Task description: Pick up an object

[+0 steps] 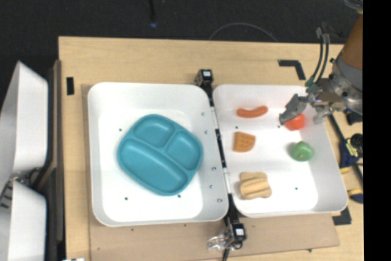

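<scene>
Gripper (pixel 297 112), you'll see, sits low in the right bin (pixel 324 192) against a red-orange object (pixel 295 123), grip state unclear, hot dog (pixel 252 111) and green apple (pixel 300 151) nearby.

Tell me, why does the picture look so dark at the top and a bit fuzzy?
In the camera view, light falls on the white bins, which look bright, while the floor behind the bench stays black. The whole camera view is soft and grainy, so the hand and the small red object beside it blur together.
</scene>
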`<state>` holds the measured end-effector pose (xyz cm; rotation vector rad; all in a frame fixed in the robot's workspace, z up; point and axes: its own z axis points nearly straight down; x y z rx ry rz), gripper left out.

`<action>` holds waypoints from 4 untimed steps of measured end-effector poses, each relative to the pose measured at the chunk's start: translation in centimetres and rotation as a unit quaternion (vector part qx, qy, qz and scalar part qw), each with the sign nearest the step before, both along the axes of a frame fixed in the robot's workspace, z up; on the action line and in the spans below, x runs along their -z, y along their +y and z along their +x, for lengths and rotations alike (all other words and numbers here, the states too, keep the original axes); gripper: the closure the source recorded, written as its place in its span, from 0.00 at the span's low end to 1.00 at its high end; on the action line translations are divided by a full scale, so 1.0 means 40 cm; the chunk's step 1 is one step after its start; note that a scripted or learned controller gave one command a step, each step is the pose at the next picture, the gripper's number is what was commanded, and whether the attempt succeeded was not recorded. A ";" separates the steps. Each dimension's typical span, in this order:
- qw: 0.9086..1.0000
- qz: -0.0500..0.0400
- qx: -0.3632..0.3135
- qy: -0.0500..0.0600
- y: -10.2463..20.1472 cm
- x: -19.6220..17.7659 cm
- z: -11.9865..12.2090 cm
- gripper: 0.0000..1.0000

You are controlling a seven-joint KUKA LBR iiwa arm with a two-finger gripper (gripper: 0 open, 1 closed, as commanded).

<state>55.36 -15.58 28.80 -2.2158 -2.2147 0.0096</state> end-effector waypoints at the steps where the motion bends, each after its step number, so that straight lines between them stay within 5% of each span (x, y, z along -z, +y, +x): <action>1: 1.000 -0.001 -0.001 -0.006 0.001 -0.016 0.005 0.00; 4: 1.000 -0.002 0.001 -0.004 -0.041 0.350 -0.036 0.00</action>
